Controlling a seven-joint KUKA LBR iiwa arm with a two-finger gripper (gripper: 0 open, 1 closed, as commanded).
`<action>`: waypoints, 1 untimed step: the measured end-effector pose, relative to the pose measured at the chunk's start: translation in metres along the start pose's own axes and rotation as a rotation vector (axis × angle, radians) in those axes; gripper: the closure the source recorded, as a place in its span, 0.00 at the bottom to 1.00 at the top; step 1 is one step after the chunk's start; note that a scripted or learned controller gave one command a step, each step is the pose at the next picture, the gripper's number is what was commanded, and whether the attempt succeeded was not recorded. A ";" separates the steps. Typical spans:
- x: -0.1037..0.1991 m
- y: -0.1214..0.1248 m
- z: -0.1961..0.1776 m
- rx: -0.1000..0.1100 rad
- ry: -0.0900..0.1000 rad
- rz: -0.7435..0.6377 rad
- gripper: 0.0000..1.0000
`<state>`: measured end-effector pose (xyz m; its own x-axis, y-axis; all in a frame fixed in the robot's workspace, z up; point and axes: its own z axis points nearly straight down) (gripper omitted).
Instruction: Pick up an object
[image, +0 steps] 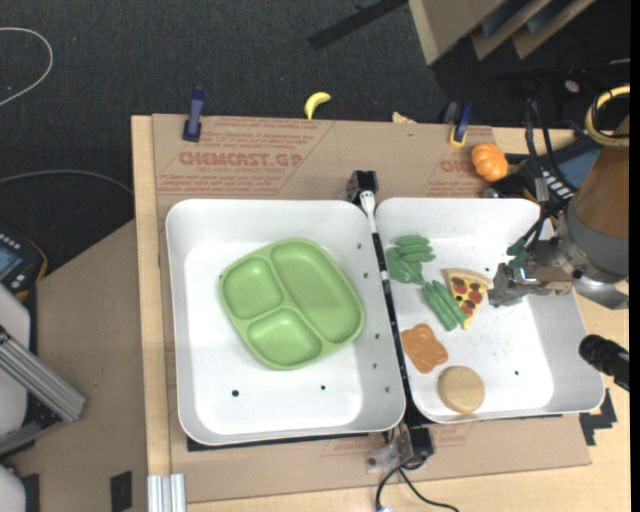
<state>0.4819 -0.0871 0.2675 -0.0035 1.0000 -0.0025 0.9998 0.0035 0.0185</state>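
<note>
**Gripper Positioned Low Over the Right Bin, Beside the Pizza Slice**

The worktop (250, 150) carried two shallow white bins side by side on a brown board printed with red lettering. The left bin (200, 330) held one item: a green divided plate (291, 302) with three compartments, lying flat near the bin's centre.

The right bin (530, 340) held the loose objects. A green leafy piece (408, 258) lay near the bin's left wall, towards the far side. A second green piece, shaped like a bean pod (441, 304), lay just below it at a slant. A toy pizza slice (465, 290) lay touching the pod's right side, with its crust end towards the far side. An orange, irregular piece (424, 348) lay nearer the camera, close to the left wall. A round tan piece resembling a bun (461, 389) lay just beside it, near the bin's front edge.

The arm (600, 230) reached in from the right, over the right bin. The gripper (503, 283) was low in the bin, just to the right of the pizza slice. Nothing was visible between the jaws, and whether they were open or closed could not be determined from this view.

Outside the bins, a small orange object (489, 161) rested on the board beyond the right bin, and a small yellow object (316, 103) lay at the board's far edge. Two blue clamps (193, 115) held that edge.
</note>
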 end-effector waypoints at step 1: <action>0.041 -0.006 0.081 0.027 0.006 0.000 1.00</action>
<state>0.4777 -0.0466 0.1862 -0.0030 1.0000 0.0033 1.0000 0.0031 -0.0089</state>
